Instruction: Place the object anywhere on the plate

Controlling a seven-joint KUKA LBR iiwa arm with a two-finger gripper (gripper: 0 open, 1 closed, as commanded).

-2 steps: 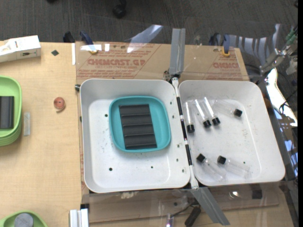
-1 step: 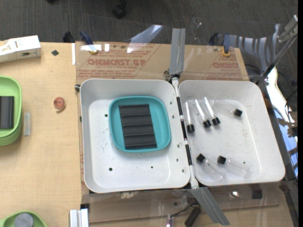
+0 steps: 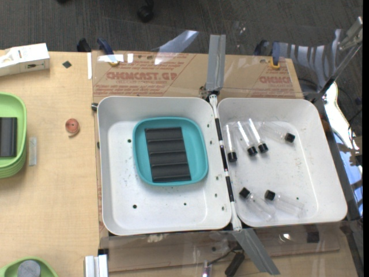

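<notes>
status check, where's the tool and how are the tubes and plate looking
Clear black-capped tubes loose in right white bin, none moved. Teal square plate in left white bin carries a black ribbed insert. Nothing blocking.

Two bins sit side by side. The left bin (image 3: 115,172) holds a plate (image 3: 199,154) at its middle, with a ribbed block (image 3: 167,153) lying on it. The right bin (image 3: 314,172) holds six tubes: three (image 3: 248,136) side by side at far left, one (image 3: 279,131) to their right, two (image 3: 271,202) near.
</notes>
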